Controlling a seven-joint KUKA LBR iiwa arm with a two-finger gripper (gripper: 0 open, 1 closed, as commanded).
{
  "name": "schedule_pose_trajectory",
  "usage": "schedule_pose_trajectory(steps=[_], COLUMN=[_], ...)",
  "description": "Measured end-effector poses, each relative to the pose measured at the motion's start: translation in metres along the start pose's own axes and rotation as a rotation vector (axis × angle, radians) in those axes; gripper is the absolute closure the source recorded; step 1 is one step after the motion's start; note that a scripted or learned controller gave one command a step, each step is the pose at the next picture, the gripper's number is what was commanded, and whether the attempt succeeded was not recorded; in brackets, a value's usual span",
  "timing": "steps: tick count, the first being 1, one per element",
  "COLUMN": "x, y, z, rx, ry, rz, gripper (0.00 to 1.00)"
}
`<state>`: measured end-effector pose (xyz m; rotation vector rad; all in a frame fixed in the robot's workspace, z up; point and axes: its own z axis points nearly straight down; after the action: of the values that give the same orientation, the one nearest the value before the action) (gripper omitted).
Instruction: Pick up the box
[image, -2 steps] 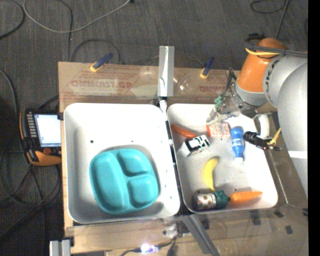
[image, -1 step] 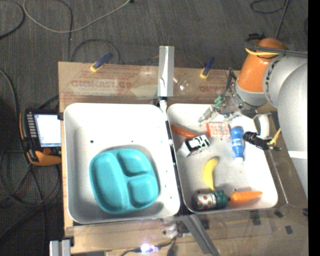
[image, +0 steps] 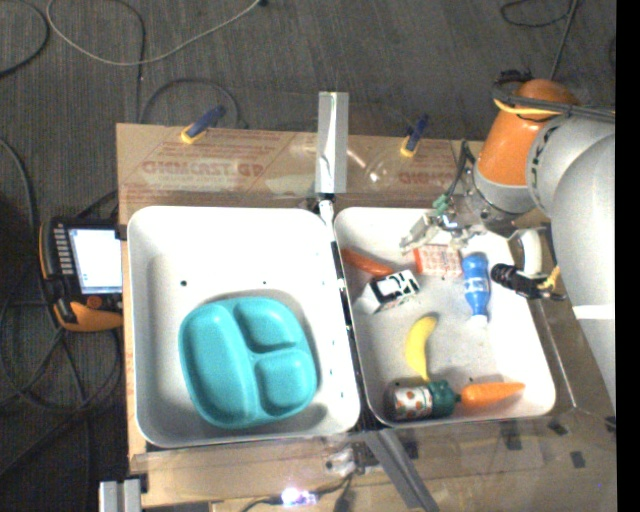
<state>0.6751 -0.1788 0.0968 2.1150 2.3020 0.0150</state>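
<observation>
The gripper (image: 437, 228) hangs over the right bin (image: 540, 395) at about its 12 o'clock, and whether its jaws stand apart or together cannot be told at this slant. The box (image: 437, 262), small, white and red, lies just below the gripper, near the bin's top wall and not visibly held. Risk, as judged: crowding. A blue bottle (image: 476, 285) sits just beside the box at 3 o'clock, a black-and-white toy car (image: 394, 288) near it at 8 o'clock, and an orange piece (image: 365, 264) at 9 o'clock; a descent slightly off could clip a neighbour or push the box against the wall. A banana (image: 421, 345), can (image: 411, 400) and carrot (image: 488, 393) lie toward 6 o'clock, well apart. The left bin (image: 150, 250) holds a teal divided tray (image: 250, 362). The bins rest on a brown board (image: 230, 165) with clamps; dark carpet and cables surround it
</observation>
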Motion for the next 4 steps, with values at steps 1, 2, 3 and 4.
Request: schedule_pose_trajectory(steps=[1,2,3,4], x=[0.000,-0.001,-0.001,0.000], y=[0.000,0.002,0.002,0.000], z=[0.000,-0.012,-0.011,0.000], rx=[-0.001,-0.008,-0.007,-0.002], ry=[-0.001,-0.006,-0.006,-0.005], rz=[0.000,-0.001,-0.001,-0.003], gripper=[0.00,1.00,0.00,0.00])
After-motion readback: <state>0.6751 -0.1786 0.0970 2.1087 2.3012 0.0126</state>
